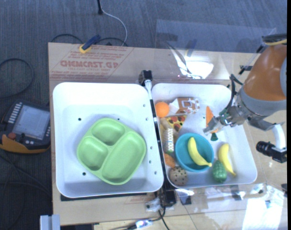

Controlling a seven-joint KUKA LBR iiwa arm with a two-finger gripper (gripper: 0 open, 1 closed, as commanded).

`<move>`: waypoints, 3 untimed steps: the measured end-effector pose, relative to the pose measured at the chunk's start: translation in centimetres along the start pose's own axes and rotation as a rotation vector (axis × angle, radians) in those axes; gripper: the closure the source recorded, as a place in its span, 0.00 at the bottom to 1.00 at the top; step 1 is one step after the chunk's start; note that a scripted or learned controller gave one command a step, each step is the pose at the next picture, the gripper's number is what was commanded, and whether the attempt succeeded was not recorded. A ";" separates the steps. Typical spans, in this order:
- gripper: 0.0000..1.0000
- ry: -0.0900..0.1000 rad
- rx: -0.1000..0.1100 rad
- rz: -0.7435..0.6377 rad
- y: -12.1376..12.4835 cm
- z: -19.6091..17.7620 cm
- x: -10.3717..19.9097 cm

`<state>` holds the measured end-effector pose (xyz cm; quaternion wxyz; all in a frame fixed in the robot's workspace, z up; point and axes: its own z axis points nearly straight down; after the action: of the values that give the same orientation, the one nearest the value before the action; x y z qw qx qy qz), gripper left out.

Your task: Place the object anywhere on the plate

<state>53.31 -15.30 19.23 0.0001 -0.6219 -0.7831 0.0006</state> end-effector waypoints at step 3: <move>0.00 0.000 0.000 -0.001 0.0 0.0 0.0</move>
<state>53.32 -15.29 19.24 0.0001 -0.6217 -0.7833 0.0007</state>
